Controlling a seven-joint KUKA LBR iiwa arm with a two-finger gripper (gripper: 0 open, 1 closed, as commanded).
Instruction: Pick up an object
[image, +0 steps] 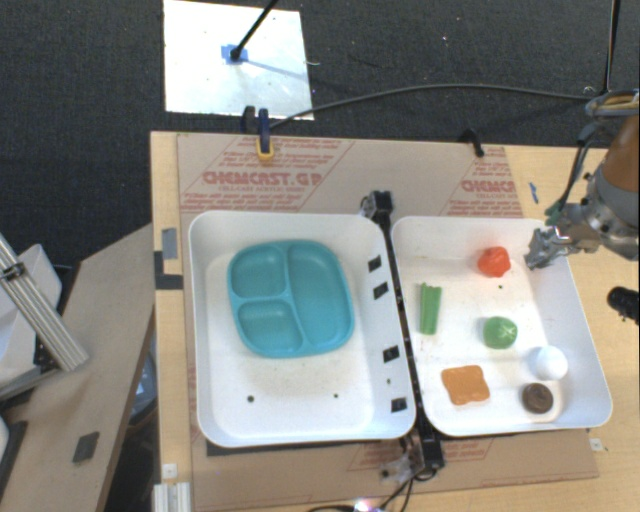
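You see two white bins side by side on the bench. The left bin (210, 300) holds a teal divided plate (291, 298), lying flat near the bin's centre.

The right bin (585, 340) holds six loose objects, all well apart from one another:
- a red-orange ball (493, 262) near the far right corner;
- a green stick (429, 308) lying lengthwise near the left wall;
- a green ball (500, 332) near the centre;
- a white ball (547, 362) toward the right wall;
- an orange flat piece (465, 384) near the front;
- a brown round object (538, 399) in the front right corner, just in front of the white ball.

The gripper (545, 248) sits above the far right edge of the right bin, just beside the red-orange ball and to its right. It is small and partly blurred, so you cannot tell whether its jaws are apart or together. Nothing is visible between them.

The arm (615, 190) is cut off by the right edge of the view; you see just its lower section and wrist. The exact shape of the brown object is hard to make out.
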